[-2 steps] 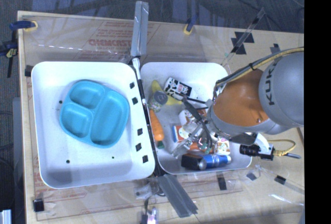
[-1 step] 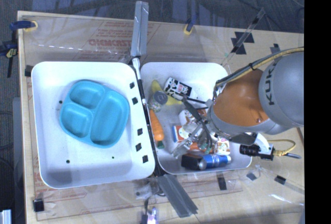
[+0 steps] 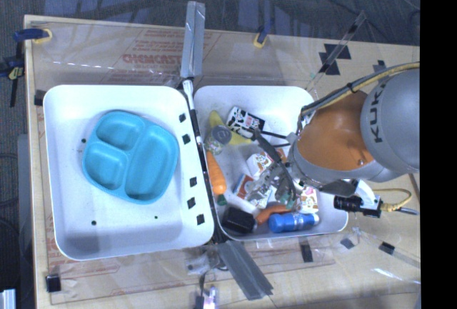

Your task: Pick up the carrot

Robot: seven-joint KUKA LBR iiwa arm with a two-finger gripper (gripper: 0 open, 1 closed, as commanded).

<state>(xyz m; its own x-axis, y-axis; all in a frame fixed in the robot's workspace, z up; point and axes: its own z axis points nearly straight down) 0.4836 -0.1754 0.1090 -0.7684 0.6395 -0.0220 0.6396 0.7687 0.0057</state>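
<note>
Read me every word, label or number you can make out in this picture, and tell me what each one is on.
"KUK", the visible part of the lettering, on the grey arm.
Red print on the clear sheet behind the bins: too faint to read reliably.
Packets in the right bin: print too small to read.

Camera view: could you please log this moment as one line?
gripper: low in right bin clutter | carrot: at bin's left wall, not held

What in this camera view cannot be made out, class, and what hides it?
- Gripper: blurred among the clutter, so its state is unclear.
- Right bin: its right side is covered by the arm.
- Carrot: whether another orange piece near the blue bottle is a second carrot is unclear; it is partly covered.
</note>
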